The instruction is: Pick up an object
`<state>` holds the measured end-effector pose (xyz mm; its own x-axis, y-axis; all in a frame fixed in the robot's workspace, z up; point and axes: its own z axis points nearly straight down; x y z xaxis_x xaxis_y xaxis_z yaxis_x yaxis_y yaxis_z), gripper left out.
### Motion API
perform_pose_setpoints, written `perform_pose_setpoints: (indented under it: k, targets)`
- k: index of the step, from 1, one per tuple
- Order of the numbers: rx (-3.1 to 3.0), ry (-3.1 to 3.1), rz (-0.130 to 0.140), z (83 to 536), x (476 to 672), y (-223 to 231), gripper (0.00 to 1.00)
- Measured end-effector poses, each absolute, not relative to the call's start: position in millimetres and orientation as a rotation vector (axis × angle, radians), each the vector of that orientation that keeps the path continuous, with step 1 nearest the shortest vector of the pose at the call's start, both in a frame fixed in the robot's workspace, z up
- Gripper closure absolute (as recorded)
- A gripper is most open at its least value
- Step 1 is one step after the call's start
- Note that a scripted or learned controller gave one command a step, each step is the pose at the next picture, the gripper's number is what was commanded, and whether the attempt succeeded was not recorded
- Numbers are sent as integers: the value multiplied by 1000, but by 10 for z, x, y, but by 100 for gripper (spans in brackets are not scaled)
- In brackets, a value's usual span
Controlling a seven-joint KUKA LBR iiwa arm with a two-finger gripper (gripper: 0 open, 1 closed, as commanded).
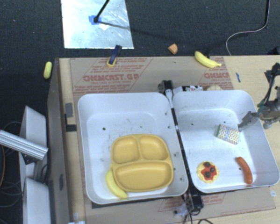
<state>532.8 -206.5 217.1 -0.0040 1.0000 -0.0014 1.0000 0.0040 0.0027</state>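
Over at 3 o'clock, the claw [251,119] hung above the right bin [258,108], couldn't tell its grip. Patterned packet [228,134] sat just beside it, pizza toy [207,171] and sausage [244,169] toward 5 o'clock. Left bin [92,135] had a yellow tray [141,161] and a banana [114,185].

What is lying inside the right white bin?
Inside the right bin lie a patterned small box, a toy pizza and a sausage. The pincer reaches over the bin's right edge and hides a little of the floor.
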Motion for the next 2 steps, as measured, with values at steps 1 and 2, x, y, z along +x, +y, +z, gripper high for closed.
perform_pose_setpoints:
  k: [1,2]
  targets:
    - [2220,2223,-1,1503,5156,-2035,0]
    - [2216,2222,3,1617,5170,-2039,100]
